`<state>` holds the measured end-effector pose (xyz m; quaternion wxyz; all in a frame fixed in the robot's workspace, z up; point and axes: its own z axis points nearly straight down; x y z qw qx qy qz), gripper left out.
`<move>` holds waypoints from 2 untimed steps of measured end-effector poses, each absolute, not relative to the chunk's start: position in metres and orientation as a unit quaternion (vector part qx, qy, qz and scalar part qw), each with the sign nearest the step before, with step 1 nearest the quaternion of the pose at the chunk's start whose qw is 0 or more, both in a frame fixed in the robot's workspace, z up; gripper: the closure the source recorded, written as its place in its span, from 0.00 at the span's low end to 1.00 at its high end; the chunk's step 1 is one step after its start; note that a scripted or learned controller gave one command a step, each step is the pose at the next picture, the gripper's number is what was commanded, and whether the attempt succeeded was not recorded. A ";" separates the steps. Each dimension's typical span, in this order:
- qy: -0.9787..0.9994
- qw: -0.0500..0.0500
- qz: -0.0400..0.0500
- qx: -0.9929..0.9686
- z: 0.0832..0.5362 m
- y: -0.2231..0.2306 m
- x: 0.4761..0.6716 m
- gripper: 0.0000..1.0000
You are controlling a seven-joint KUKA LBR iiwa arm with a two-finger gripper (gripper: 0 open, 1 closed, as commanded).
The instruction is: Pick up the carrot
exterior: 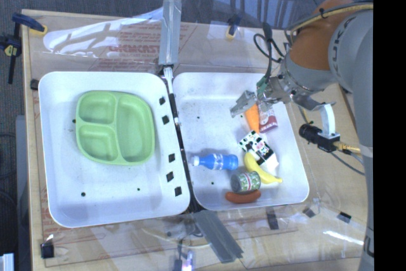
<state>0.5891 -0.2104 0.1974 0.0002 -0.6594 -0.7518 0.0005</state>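
Nearest, sausage (243, 197) lies below the can (245, 182); carrot (253, 117), above that can, sits under my gripper (259, 100). Grip state: cannot tell. Carrot looks light, stiff, smooth; take mid-body.

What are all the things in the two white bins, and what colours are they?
Bins: two, white, side by side on the bench.
Plate: one, green, three sections, in the left bin.
Carrot: one, orange, upper part of the right bin, at the gripper.
Bottle: one, blue with a white cap, lying in the right bin.
Cow toy: one, black and white, right bin.
Banana: one, yellow, below the cow toy.
Can: one, greenish, near the front edge.
Sausage: one, reddish brown, front edge.
Gripper: one, grey, over the carrot.
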 end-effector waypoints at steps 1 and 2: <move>-0.720 0.001 0.001 -0.694 0.123 -0.210 0.634 0.00; -0.724 0.001 0.000 -0.690 0.096 -0.208 0.658 0.00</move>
